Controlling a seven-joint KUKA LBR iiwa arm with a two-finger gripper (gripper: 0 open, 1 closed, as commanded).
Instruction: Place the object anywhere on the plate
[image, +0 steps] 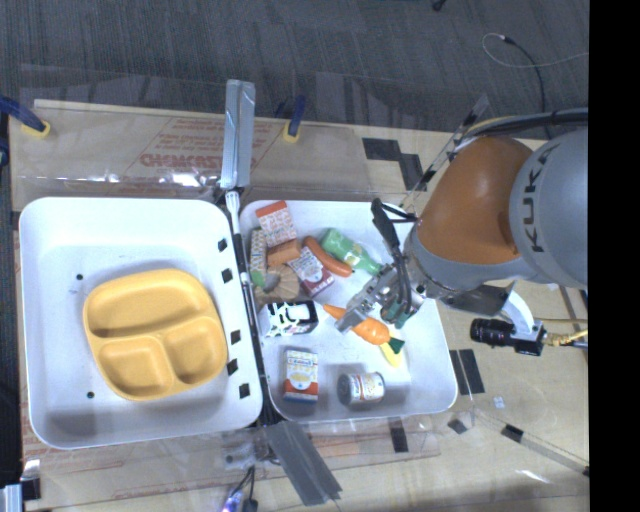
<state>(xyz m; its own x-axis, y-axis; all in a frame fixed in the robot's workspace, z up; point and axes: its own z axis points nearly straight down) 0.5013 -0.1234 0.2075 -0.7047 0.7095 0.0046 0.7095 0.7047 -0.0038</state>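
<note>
Dark carpet lay behind a wooden counter (520, 400) that carried two shallow white bins side by side, with a printed cardboard sheet (180, 150) under clear film at the back and cables trailing across the far right.

I logged the left bin (50, 400) with one thing in it: a yellow plate (152, 330) with three compartments, lying flat near the middle.

The right bin (435, 390) was crowded. Along its left wall I noted a cluster of small packets (275, 250). Beside them lay a sausage-like orange piece (330, 256) and a green bottle (350, 250) on its side. Further forward sat a black-and-white item (290, 318), a small carton (301, 374) standing near the front wall, and a small tin can (362, 387) lying just beside it.

The arm (490, 215), grey with its orange band, reached in from the right and hung low over the right bin. The gripper (385, 305) pointed down at a toy carrot (370, 330), orange with a green tip, which lay in the middle of that bin, well apart from the plate. The gripper sat right at the carrot; I couldn't tell how wide it stood, or whether it had the carrot at all.
</note>
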